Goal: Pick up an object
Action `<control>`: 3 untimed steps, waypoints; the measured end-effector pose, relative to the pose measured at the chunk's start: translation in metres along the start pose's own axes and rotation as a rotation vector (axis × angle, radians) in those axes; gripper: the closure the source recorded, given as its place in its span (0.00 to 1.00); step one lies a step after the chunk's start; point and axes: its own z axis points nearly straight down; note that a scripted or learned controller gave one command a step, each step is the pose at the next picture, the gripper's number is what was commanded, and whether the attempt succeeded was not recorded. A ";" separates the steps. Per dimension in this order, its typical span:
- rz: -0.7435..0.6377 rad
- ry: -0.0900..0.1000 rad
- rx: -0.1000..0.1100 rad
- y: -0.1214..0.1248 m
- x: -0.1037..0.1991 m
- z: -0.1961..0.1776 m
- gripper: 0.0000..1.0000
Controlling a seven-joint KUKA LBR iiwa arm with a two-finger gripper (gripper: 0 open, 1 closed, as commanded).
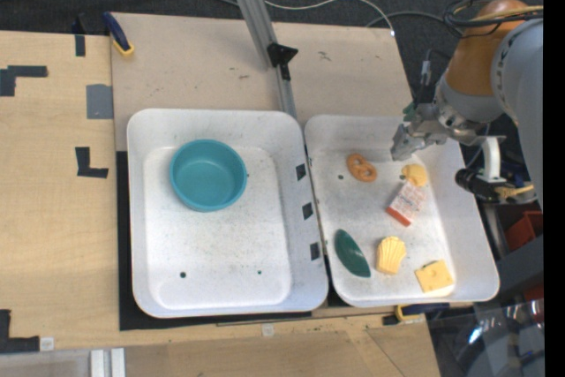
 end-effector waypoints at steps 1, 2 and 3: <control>0.002 0.000 -0.005 -0.006 0.006 -0.048 1.00; 0.002 0.000 -0.005 -0.005 0.007 -0.082 1.00; -0.003 0.003 -0.002 -0.014 0.060 -0.093 1.00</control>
